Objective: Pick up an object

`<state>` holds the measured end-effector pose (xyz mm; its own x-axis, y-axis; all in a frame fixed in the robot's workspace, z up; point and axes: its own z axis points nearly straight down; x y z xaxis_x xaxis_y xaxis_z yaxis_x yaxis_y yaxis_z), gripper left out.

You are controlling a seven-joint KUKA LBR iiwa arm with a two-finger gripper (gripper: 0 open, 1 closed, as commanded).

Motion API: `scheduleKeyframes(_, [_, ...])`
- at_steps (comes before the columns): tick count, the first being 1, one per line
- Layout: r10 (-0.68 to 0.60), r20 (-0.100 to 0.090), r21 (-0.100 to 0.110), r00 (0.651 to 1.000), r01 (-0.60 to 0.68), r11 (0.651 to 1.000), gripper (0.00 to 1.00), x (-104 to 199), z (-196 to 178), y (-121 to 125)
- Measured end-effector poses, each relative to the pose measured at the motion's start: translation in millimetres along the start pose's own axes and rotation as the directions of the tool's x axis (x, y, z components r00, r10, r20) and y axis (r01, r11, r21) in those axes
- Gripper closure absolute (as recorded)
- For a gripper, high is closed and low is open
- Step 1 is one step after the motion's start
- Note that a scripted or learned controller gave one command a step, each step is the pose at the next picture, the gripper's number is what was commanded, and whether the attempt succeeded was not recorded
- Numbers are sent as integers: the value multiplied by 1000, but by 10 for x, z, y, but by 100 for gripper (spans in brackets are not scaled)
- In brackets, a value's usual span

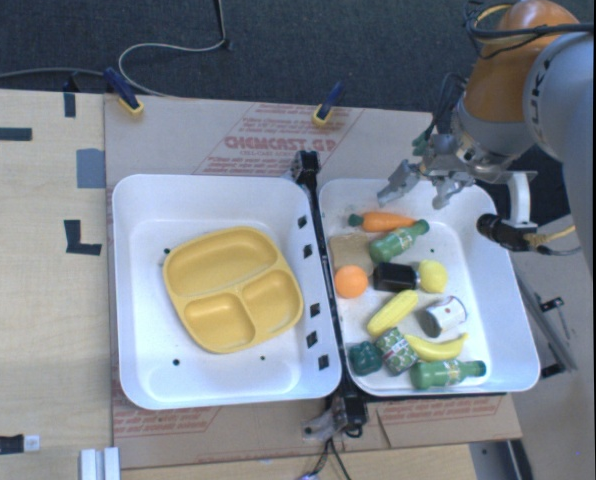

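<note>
Left bin [138, 298]: holds a yellow divided plate [233, 288].
Right bin [513, 318]: holds a cluster of toy foods.
Gripper [425, 190]: above the bin's far edge, fingers spread apart, grasping nothing.
Nearest candidate: carrot [388, 221], lying flat just below the gripper, touching a green bottle [398, 242].
Handling (judged): light, rigid plastic, smooth and likely slippery; tapered.
Grasp point (judged): across the thicker mid-body, jaws square to its long axis.
</note>
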<state>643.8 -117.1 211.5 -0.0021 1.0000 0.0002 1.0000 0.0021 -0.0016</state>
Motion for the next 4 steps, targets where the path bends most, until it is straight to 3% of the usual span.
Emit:
scheduleKeyframes(1, [0,5,-13,1000,0,1000,0,127,1074,279])
scheduleKeyframes(2, [2,4,-4,1000,-2,1000,0,-466,1253,25])
scheduleKeyframes(3, [1,0,-3,1000,-1,1000,0,1,1254,-499])
scheduleKeyframes(4, [1,1,-1,1000,-1,1000,0,-503,1078,161])
